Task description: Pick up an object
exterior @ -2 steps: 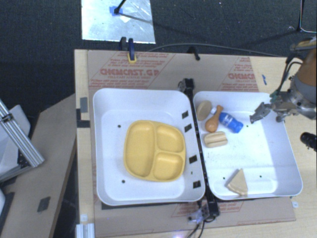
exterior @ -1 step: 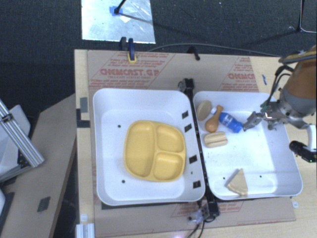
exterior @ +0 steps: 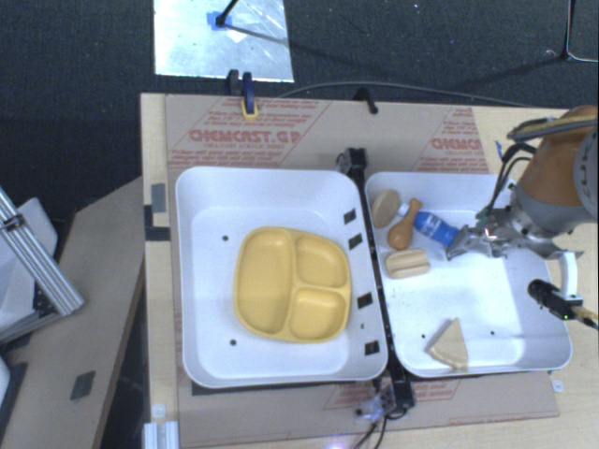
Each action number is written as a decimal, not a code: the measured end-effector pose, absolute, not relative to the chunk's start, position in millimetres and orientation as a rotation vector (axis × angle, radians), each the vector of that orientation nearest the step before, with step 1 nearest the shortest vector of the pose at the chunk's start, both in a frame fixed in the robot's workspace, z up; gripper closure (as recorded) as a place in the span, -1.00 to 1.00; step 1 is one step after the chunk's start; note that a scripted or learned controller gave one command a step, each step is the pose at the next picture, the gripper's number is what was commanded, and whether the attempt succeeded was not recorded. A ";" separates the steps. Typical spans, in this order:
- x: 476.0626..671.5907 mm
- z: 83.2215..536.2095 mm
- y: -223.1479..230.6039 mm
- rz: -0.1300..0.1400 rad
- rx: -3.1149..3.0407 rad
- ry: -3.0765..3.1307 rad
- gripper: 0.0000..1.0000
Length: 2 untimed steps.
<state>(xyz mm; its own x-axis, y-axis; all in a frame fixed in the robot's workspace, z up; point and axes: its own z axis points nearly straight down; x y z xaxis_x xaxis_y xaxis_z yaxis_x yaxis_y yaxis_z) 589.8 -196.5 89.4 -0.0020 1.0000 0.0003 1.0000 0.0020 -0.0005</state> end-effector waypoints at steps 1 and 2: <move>591.3 102.9 -197.1 -0.003 -2.222 -2.228 1.00; 598.2 151.4 -204.7 -0.004 -2.222 -2.229 1.00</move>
